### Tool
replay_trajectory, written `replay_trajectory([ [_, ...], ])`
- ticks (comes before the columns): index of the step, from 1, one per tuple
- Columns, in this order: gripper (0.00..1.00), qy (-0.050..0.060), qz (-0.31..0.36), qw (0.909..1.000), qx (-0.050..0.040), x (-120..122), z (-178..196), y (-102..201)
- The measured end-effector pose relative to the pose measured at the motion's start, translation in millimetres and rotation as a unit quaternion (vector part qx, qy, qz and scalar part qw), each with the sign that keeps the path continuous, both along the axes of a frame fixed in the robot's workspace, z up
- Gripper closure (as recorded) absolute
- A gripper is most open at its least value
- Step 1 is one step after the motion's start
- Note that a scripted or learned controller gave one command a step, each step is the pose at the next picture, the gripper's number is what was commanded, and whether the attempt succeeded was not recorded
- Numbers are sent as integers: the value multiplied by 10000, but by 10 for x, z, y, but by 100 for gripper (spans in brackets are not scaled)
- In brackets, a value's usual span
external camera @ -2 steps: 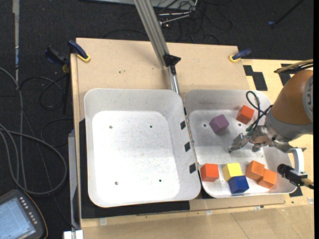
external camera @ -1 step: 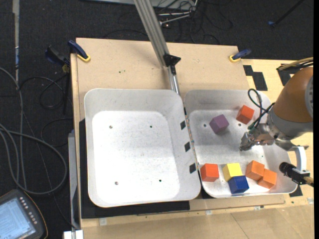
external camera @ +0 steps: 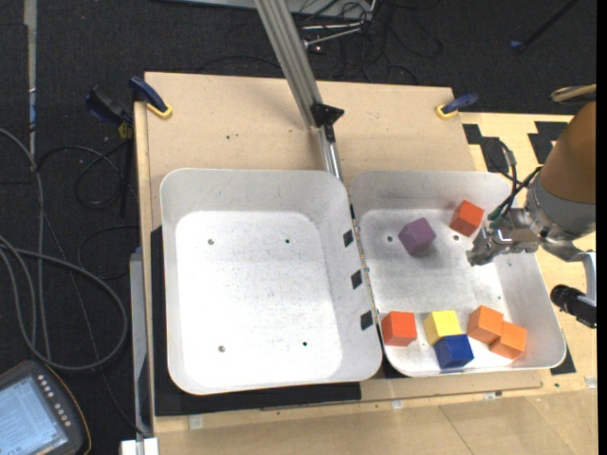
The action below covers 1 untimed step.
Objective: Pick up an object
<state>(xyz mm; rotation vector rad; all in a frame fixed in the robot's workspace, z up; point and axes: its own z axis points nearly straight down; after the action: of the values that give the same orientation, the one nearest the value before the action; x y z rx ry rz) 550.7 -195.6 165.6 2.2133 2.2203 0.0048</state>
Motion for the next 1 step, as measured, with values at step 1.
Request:
replay_trajectory([
  [1,100,-1,-1,10000,-5,100,518,-62],
])
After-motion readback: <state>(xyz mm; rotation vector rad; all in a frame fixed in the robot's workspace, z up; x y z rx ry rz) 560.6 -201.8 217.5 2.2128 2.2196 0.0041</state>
